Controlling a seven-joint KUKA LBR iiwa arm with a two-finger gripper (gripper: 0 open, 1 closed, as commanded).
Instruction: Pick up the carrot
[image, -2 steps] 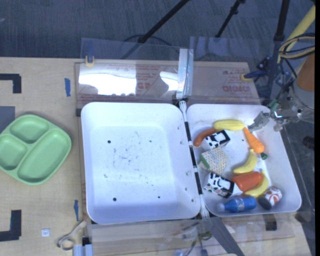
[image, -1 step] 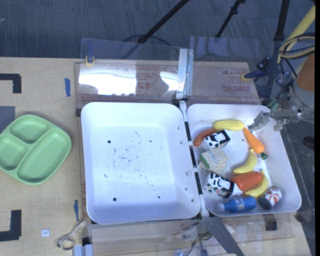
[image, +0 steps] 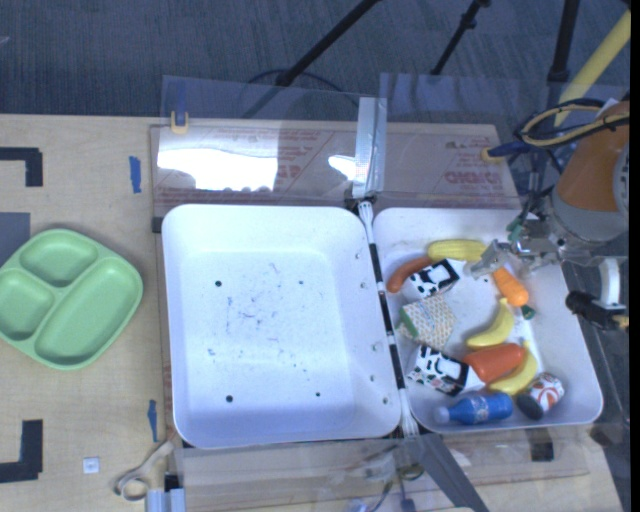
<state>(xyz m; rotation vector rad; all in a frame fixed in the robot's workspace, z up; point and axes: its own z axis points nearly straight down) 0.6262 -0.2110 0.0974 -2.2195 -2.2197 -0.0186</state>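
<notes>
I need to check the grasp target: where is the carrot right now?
The carrot lies in the right bin, near its upper right, just under the hand and above a banana.

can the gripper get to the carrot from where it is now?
Probably yes: the gripper hangs just above the carrot near the right bin's far edge, nothing lies over it; a banana sits close below.

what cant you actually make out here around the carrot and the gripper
- Gripper: its fingers are too small and blurred in the camera view to tell their state, or whether they touch the carrot.
- Carrot: its upper end sits right under the gripper, so contact is unclear.
- Arm: cut off by the right edge.
- Blue bottle: label too small to read.
- Orange pepper: partly covered by a banana.
</notes>
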